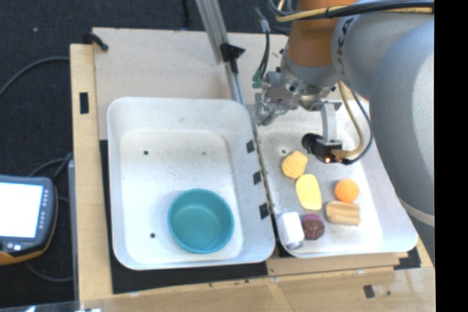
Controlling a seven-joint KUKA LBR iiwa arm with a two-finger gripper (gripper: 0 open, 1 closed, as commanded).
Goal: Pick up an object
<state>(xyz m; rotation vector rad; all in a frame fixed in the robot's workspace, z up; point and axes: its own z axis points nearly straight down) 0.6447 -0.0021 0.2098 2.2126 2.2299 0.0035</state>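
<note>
Grey metal gripper [269, 111] hovers over the right white plastic bin's [387, 230] far left corner, finger state impossible to tell, yellow waffle-shaped toy [295, 164] nearby.

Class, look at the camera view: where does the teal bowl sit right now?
The teal bowl sits in the left bin, near its front right corner, just across the divider from the white object in the right bin.

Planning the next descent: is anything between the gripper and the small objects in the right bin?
Nothing visible blocks it. The gripper hangs over the right bin's far-left corner, with bare floor between it and the nearest piece, the yellow waffle-like piece. The other objects cluster beyond.
</note>
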